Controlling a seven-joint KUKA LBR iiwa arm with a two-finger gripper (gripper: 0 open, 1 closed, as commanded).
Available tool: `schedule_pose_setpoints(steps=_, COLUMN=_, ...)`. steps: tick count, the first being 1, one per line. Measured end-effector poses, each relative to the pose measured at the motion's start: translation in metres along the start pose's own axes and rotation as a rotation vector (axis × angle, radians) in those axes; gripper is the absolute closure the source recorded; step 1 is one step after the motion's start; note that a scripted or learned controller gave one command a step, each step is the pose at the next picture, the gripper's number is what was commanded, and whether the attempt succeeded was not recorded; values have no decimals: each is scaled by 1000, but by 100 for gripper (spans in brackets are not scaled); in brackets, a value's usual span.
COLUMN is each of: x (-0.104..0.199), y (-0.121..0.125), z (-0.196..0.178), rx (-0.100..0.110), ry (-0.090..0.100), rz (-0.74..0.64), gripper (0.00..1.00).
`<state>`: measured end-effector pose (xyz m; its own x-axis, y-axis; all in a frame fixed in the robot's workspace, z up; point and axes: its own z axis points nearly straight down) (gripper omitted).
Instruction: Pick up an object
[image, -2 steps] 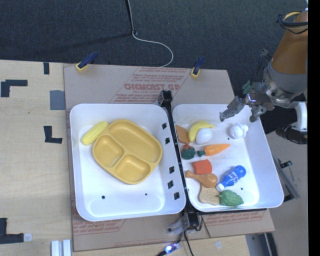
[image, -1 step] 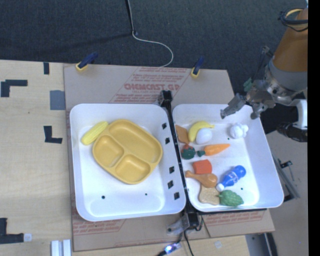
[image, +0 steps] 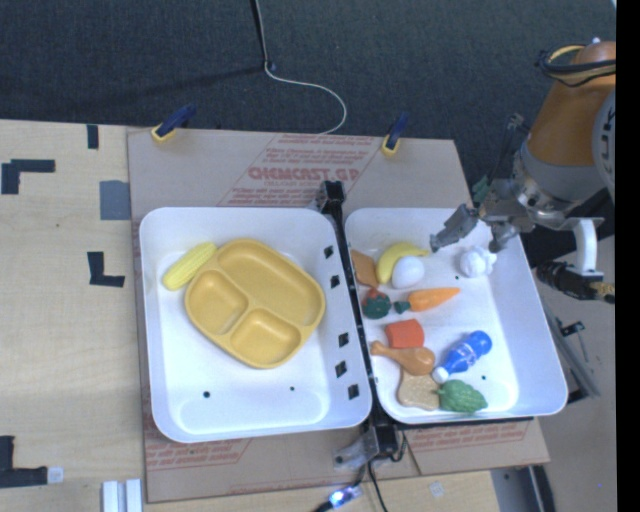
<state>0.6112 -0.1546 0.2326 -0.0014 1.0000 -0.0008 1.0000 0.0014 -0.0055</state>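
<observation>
Hovering at the right bin's (image: 545, 360) upper-right corner, the grey two-finger gripper (image: 478, 226) sits splayed and holding nothing, just beside a small white ball-shaped toy (image: 472, 263). Descending here risks clipping the bin wall or nudging the toy away.

We see a pale wooden bench top (image: 60, 330) running across the lower part of the view, marked here and there with short strips of dark tape (image: 28, 172). A flat sheet of brown corrugated cardboard with red printed lettering (image: 290, 172) lies on it, pinned at its far edge by two small blue-and-yellow clamps (image: 172, 122). Beyond the bench we see dark blue-grey carpeted floor (image: 120, 50), with a thin pale cable (image: 310, 85) curling across it. The light is even and soft, casting only faint shadows.
</observation>
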Motion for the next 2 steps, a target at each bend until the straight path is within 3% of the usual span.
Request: schedule_pose_setpoints(steps=2, x=0, y=-1, z=109, rx=1, ry=0, rz=-1, gripper=0)
